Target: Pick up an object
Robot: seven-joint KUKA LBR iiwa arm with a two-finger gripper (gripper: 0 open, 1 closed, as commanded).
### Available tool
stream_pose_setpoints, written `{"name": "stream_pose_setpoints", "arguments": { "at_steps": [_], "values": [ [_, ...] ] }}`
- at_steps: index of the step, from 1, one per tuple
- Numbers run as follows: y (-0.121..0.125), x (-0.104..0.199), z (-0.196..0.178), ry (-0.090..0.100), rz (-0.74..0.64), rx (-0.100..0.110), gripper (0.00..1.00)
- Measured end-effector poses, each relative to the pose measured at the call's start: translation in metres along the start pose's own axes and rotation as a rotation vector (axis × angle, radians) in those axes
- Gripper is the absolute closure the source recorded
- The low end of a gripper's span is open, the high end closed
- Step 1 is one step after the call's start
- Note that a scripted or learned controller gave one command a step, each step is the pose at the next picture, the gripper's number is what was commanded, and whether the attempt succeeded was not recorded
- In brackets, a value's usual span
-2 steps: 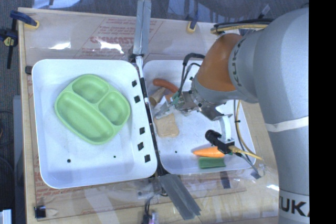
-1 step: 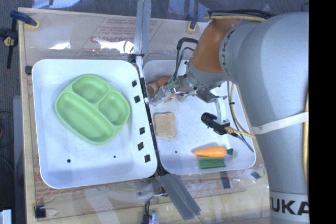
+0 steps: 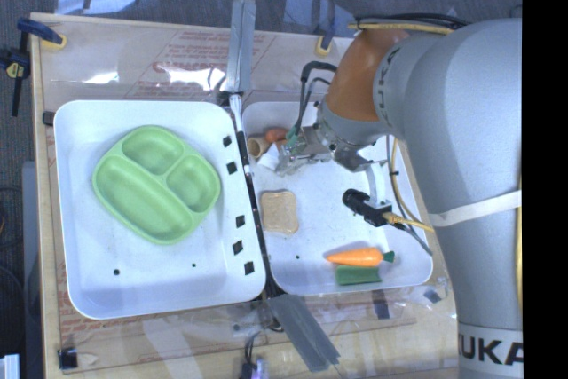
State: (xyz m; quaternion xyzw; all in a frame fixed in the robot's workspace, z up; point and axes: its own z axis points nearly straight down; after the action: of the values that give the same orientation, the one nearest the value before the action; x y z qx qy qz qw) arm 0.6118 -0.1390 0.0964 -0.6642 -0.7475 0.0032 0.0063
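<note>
Camera view: gripper (image 3: pixel 297 151) low in the right bin's (image 3: pixel 404 275) far left corner, beside small orange-brown pieces (image 3: pixel 266 140) at the wall. Whether it is spread or closed, cannot tell. Risk: scraping the wall, or nudging pieces away instead of catching them. Flat tan bread slice (image 3: pixel 279 211) offers little edge. Smooth tapered carrot (image 3: pixel 355 257) may roll. Glossy green divided plate (image 3: pixel 157 183) lies in the left bin (image 3: pixel 89 280).
</note>
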Motion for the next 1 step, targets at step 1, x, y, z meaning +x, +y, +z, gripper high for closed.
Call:
{"name": "stream_pose_setpoints", "arguments": {
  "at_steps": [1],
  "values": [
    [0.0,0.0001,0.0,0.0,0.0,0.0,0.0]
  ]
}}
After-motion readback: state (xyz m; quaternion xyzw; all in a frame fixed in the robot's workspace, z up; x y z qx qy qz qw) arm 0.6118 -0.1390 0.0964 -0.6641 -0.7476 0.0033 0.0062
